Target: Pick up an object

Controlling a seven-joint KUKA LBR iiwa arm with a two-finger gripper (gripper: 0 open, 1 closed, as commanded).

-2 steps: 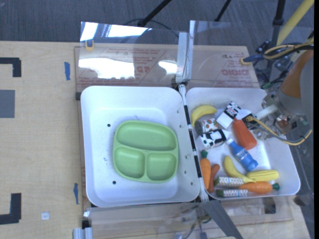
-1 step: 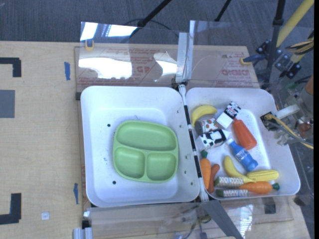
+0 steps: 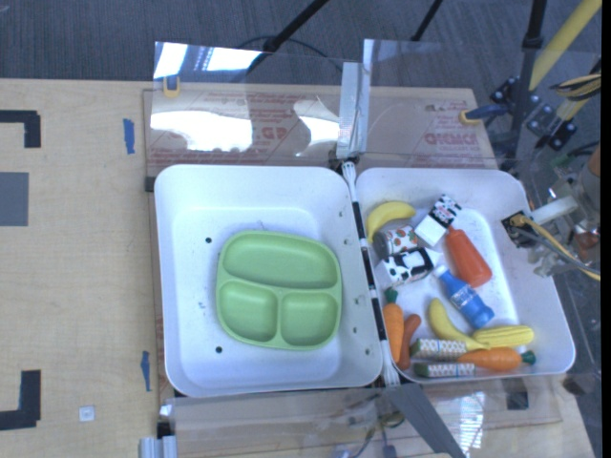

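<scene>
Orange plastic carrots lie nearest, at the front of the right white bin, among toy bananas, a blue bottle and a cow-patterned block. Nothing looks lifted; picking seems entirely ahead. Gripper state: cannot tell.

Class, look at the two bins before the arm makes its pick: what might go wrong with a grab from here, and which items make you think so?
1. The right bin is crowded: the blue bottle touches a banana and the orange bottle, so a grab may catch two things.
2. The carrots lie against the bin wall, leaving little room.
3. The green divided plate in the left bin lies flat and wide, probably hard to grip.
</scene>
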